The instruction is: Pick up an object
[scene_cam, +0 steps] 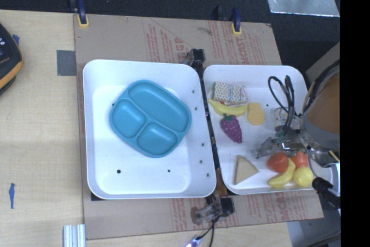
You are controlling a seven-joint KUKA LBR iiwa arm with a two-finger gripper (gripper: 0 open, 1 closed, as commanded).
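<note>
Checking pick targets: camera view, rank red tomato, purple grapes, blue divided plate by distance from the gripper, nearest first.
From the gripper, in the right bin:
1. Red tomato, just below it, right bin.
2. Purple grapes, to its left, same bin.
3. Blue divided plate, left bin.

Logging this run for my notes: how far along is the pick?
Done: the pincer has reached the right white bin, low beside the red tomato-like toy. In hand: nothing visibly between its fingers. Left: grasp and lift; the purple grape bunch, yellow banana and tan wedge lie on the bin floor.
</note>
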